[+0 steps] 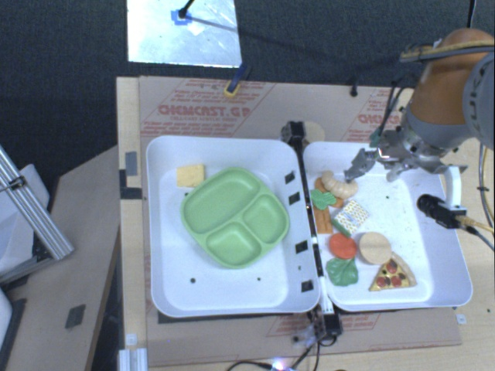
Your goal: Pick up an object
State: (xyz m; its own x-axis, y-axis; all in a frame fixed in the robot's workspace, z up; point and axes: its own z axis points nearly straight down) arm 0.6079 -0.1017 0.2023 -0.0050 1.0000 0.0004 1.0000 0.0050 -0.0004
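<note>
Jaws (377, 163) spread wide, nothing between them, poised over the rear of the right-hand shallow white bin (433, 242); pick not yet made, by my reading. Nearest candidate: pale tan peanut-shaped toy (337, 184), just left of and below the jaws (descent and closing left to do). Further out: red tomato toy (342, 246), pizza-slice toy (392, 274). Left white bin (166, 207) holds green divided plastic plate (234, 216).
</note>
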